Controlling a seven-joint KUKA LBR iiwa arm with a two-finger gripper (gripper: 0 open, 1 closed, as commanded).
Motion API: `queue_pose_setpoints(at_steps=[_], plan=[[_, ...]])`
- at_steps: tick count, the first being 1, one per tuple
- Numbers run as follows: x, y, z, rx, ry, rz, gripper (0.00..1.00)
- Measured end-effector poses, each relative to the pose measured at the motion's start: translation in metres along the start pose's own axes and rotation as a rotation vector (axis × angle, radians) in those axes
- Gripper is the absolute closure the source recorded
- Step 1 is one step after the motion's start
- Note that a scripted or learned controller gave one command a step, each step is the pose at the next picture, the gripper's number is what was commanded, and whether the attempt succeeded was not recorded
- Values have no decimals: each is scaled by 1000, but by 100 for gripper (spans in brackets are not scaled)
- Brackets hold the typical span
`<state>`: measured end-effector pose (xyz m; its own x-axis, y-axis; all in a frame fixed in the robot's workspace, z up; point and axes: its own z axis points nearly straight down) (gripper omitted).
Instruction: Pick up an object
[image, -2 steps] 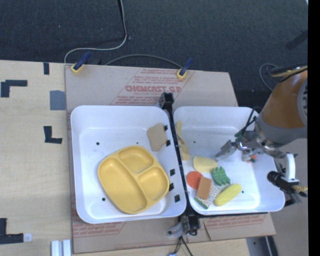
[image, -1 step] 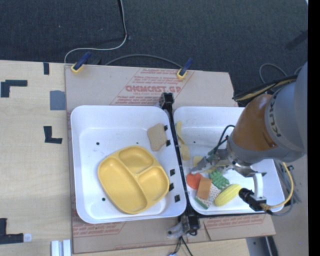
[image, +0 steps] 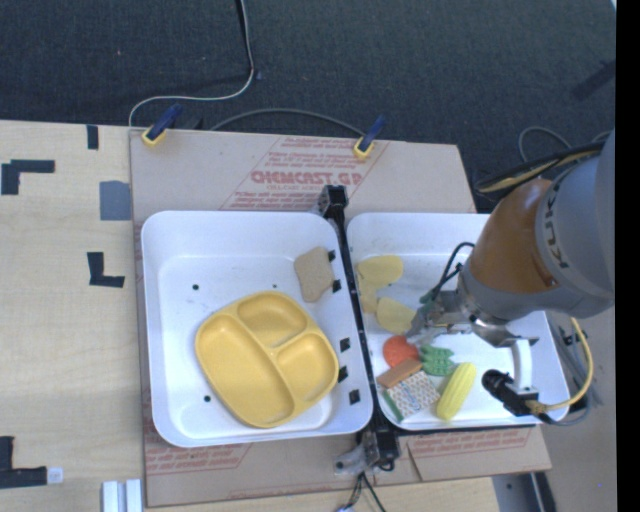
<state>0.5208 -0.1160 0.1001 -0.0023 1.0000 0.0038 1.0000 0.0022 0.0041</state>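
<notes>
Camera view: no pick made yet, judging by the toys all lying in the right bin (image: 520, 425) — pale yellow pieces (image: 380, 270), red piece (image: 400, 350), green toy (image: 436, 360), corn cob (image: 456, 390), brown block (image: 400, 374). Left bin (image: 160, 300) with yellow divided plate (image: 265, 355) and tan piece (image: 314, 272). End effector (image: 432, 322) low over the right bin, just above the green toy; spread of it impossible to tell, nothing seen held. Grasp and lift both left to do.

Toy food (image: 420, 370) crowded beneath arm (image: 540, 250)
</notes>
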Motion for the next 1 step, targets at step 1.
queue_pose_setpoints(at_steps=[1], plan=[[0,-1,1,2,1,0,0]])
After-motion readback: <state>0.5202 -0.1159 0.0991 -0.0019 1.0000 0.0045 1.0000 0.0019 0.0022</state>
